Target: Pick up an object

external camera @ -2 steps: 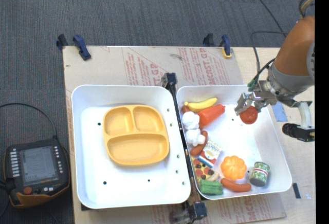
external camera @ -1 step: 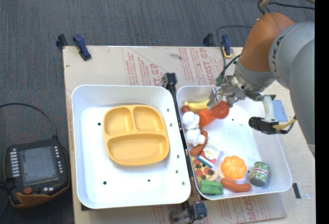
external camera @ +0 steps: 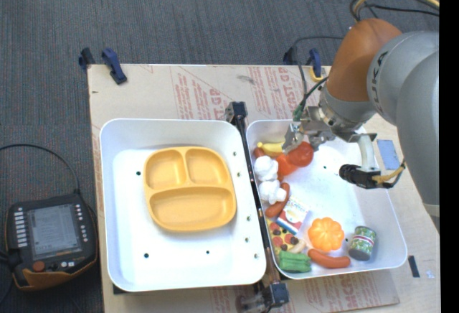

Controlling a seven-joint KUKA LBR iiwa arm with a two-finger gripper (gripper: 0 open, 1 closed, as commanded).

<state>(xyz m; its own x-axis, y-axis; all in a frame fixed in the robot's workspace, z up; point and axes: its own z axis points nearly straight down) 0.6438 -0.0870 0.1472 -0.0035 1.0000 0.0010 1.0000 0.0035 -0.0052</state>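
Observation:
My gripper [external camera: 305, 138] hangs low over the back left part of the right bin [external camera: 373, 209]. A red toy pepper [external camera: 299, 156] lies right under its tip, touching or nearly touching it; I cannot tell whether it is gripped. Beside it are a yellow banana-like piece [external camera: 271, 148] and two white lumps [external camera: 266, 168] [external camera: 272, 193]. Nearer the front lie a red sausage [external camera: 276, 207], a small printed packet [external camera: 292, 218], an orange pumpkin [external camera: 326, 234], a green can [external camera: 363, 243], another red sausage [external camera: 328, 259] and a green piece [external camera: 294, 262].
The left bin [external camera: 122, 161] holds a yellow divided plate [external camera: 190, 188]. A black fitting [external camera: 358, 175] on the arm sticks out over the right bin's middle. A handheld pendant [external camera: 49, 236] lies on the floor at the left. Clamps [external camera: 113, 64] hold the board's back edge.

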